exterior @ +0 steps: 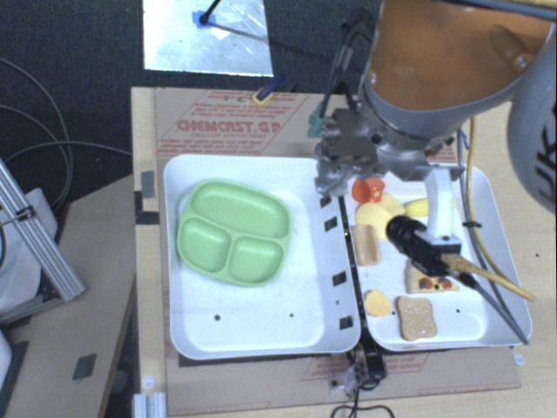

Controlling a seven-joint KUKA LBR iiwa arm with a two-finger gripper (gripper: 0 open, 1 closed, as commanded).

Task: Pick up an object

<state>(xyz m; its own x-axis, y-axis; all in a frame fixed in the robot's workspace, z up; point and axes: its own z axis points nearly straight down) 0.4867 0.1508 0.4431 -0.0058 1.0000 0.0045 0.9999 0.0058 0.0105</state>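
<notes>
Reaching in from the right, the grey-and-orange arm's gripper (335,174) is hanging over the right white bin (487,325), near a small red toy (368,188); I cannot tell its grip.

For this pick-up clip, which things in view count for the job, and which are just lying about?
Job:
hand
toast
pizza slice
red piece
yellow disc
right bin

Lying about:
green tray
left bin
foil sheet
cardboard

Green tray (233,232) matt plastic; white bins (261,333) smooth plastic.
</notes>
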